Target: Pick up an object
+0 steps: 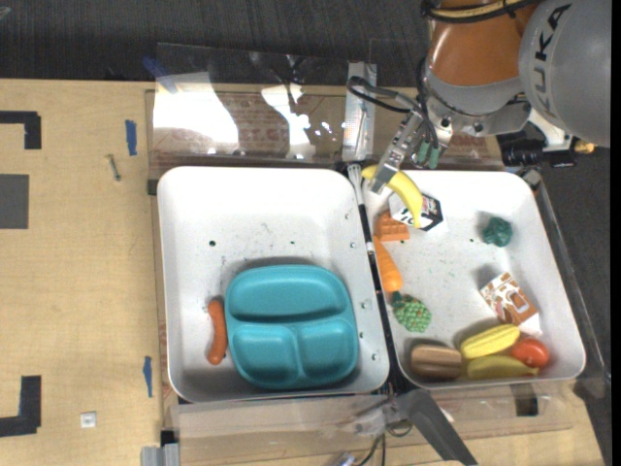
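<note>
1. My tool (pixel 388 170) hangs over the right bin's (pixel 558 260) top-left corner, fingers pinched on the yellow banana (pixel 406 195).
2. That banana sits tilted above the carrot (pixel 388 265).

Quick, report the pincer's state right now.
Pincer: low over the right bin's top left corner, right at the banana's upper end; whether it grips the banana cannot be told.
</note>
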Available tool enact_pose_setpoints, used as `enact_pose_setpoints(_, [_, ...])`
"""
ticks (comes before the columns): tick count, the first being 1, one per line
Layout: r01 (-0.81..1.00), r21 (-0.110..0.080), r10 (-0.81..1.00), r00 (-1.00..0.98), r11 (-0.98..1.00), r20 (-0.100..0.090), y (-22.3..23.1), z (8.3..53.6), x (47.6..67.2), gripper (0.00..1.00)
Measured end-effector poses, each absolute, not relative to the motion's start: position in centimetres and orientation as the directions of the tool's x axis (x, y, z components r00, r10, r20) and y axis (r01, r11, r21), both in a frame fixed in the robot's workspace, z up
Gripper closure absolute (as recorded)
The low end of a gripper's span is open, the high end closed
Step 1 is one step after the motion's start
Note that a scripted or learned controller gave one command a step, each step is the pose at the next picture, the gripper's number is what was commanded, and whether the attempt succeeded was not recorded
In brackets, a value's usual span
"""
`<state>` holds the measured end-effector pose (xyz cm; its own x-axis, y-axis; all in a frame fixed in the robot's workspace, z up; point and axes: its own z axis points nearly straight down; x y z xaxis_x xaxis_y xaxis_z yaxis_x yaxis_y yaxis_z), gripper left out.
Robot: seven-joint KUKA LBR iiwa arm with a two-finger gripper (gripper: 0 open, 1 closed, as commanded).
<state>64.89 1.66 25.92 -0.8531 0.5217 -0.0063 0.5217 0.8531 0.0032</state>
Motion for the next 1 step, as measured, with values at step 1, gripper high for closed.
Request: enact_pose_setpoints(1, [0.343,0.002,0.343,-0.939,0.939,-0.002,3.73,26.55,63.54,1.00])
